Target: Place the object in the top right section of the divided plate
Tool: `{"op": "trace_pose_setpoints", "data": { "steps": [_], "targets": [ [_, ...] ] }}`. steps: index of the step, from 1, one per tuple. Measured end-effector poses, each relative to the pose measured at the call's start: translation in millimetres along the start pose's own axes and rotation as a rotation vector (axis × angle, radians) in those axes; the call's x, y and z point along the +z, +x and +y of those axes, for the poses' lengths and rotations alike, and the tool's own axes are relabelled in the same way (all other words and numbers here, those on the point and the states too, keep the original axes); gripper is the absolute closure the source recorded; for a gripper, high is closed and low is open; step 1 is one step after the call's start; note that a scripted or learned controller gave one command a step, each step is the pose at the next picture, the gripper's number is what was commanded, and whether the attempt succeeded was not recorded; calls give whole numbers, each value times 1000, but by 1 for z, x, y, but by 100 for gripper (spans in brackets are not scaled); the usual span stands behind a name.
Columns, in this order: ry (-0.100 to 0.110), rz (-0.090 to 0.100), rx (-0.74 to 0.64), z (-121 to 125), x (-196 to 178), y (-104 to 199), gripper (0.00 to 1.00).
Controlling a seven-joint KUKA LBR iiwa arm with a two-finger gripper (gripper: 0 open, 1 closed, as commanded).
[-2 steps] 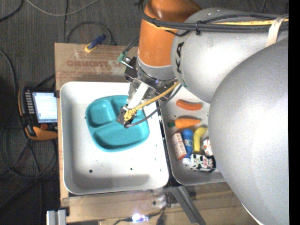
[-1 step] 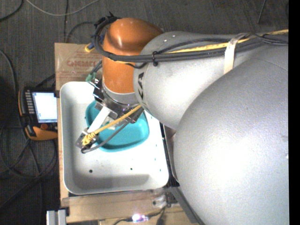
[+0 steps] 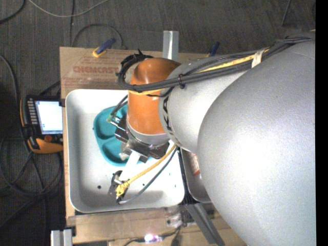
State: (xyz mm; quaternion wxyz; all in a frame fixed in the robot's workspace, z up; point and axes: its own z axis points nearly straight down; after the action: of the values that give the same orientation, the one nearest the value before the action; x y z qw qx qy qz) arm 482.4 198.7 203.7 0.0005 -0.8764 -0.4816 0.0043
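Fingers are hidden beneath the wrist, so whether they are apart or together cannot be told. The gripper is held over the right edge of the teal divided plate, which is laid in the left part of the left bin, towards its far side. Where the object lies cannot be told; it is perhaps covered by the arm. The right bin is largely covered by that arm. A pendant with a lit screen is set left of the bench.
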Motion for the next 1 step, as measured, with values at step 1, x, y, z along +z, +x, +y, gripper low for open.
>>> {"op": "trace_pose_setpoints", "data": {
  "steps": [1],
  "targets": [
    [-1,0,14,44,14,69,100]
  ]
}}
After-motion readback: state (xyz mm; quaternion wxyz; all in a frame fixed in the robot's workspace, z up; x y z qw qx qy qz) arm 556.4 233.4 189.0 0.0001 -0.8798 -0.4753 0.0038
